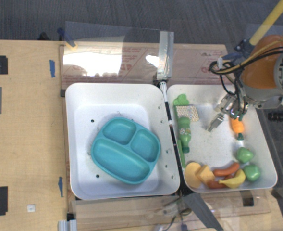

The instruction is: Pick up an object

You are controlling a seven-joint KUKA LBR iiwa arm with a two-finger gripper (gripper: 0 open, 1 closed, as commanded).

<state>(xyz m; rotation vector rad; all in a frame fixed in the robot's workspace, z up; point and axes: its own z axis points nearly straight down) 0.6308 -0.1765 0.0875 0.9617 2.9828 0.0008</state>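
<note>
My gripper (226,118) hangs over the upper middle of the right bin (268,150), open, with nothing between its fingers. One silver finger (215,123) points down-left toward the bare bin floor. A small orange carrot with a green tip (237,126) lies just right of the other finger, touching or nearly touching it. To the left lie a green bottle-shaped toy (183,129) and a checkered waffle piece (188,112).
Along the right bin's front edge lie two green peppers (245,154), a yellow banana (233,179), a red sausage (225,170) and an orange taco shell (197,174). The left bin (79,109) holds a teal divided plate (126,149). A divider wall (170,124) separates the bins.
</note>
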